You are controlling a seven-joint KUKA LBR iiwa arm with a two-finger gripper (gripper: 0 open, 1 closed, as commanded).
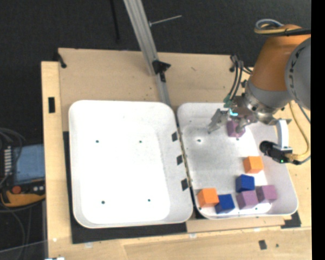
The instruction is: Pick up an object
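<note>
Nearest, along the right bin's [203,115] 6 o'clock rim, loose blocks crowd together: an orange block [208,196], a blue block [225,203], a purple block [247,199], a second blue block [245,182] and a purple block at the corner [268,192]; another orange block [253,164] sits apart toward 3 o'clock. The left bin [124,161] shows bare floor. Farthest, at 12 o'clock, the claw [227,122] hangs with fingers spread; a purple block [236,128] appears pinched at its right finger, presumably the picked object, though lift-off cannot be confirmed. Both bins rest on the tabletop [108,75].

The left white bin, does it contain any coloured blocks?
No. The left white bin shows just bare floor; the coloured blocks lie in the right white bin.
</note>
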